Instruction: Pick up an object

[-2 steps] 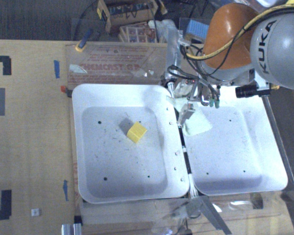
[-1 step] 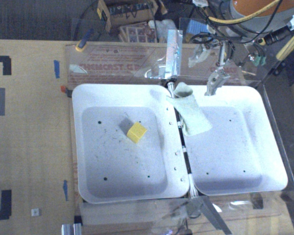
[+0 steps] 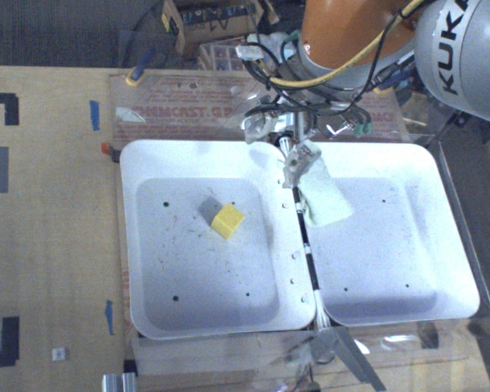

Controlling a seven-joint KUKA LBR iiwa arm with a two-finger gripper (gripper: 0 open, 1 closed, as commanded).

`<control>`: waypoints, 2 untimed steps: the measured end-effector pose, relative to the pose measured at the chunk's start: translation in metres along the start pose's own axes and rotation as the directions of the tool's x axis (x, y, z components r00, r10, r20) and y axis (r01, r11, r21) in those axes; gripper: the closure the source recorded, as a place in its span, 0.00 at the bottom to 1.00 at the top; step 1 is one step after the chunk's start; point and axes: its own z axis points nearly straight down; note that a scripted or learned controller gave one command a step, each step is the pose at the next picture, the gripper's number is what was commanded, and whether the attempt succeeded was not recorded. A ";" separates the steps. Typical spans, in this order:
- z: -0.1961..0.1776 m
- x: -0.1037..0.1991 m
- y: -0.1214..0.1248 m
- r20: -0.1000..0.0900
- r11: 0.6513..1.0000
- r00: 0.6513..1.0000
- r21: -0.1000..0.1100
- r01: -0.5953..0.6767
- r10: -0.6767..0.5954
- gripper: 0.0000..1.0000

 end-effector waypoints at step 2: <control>0.210 -0.012 0.113 0.004 0.998 0.998 0.000 -0.055 0.055 0.00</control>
